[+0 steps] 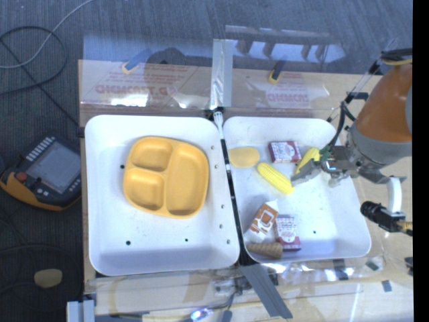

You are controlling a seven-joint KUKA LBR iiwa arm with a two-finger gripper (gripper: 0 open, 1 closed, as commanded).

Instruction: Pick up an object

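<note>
- Nearest the camera, along the right bin's point(348, 243) front wall, lie a brown cone-shaped piece point(265, 249), a red-and-white packet point(287, 231) and an orange-and-white carton point(264, 219), all touching or nearly so. A grab here could close on two at once, or push one against the wall rather than lift it.
- Mid-bin, the corn cob point(274, 177) lies at a slant, its right end just beside the gripper point(305, 169). It looks round and smooth, so it may roll or squirt out if pinched off-centre.
- The gripper sits low inside the right bin with dark fingers pointing left; they appear slightly parted, and nothing is visibly held between them. Whether they are truly apart is hard to tell at this size.
- A small yellow piece point(308, 157) lies touching or just behind the fingers; a closing motion could nudge it aside and catch nothing.
- Further back, a red packet point(284, 151) and a pale round piece point(244, 156) lie flat, the latter near the dividing wall, leaving little room for a finger.
- The left bin point(100, 247) holds a yellow divided plate point(165, 176), well apart from the arm.
</note>
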